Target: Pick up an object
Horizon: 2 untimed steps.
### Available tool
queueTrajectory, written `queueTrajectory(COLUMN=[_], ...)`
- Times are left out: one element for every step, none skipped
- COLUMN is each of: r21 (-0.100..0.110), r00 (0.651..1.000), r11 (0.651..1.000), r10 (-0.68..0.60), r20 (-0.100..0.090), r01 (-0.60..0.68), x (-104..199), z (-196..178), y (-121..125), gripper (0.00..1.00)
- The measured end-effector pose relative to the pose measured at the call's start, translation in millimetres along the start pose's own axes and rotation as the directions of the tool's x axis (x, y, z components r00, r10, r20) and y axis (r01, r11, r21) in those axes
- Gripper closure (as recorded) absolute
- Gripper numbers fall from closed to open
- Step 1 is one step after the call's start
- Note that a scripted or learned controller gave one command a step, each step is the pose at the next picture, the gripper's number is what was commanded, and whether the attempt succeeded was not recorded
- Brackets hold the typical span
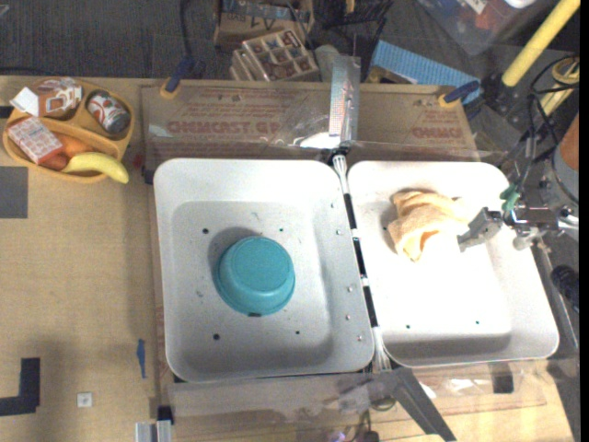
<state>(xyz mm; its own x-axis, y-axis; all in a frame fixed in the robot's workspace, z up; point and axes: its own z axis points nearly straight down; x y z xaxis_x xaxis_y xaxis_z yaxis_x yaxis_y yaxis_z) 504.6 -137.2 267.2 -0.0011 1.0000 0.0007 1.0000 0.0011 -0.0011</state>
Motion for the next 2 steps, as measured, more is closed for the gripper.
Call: queueTrajectory(r21=[0.000,-0.001], r00=[1.000,0.944], r11=[1.000,0.944], r10=[0.000,-0.330], r20=[0.000,0.000], r01=[0.000,0.330], x=[0,27], z=[0,138], y=[0,41], gripper=[0.00,0.00])
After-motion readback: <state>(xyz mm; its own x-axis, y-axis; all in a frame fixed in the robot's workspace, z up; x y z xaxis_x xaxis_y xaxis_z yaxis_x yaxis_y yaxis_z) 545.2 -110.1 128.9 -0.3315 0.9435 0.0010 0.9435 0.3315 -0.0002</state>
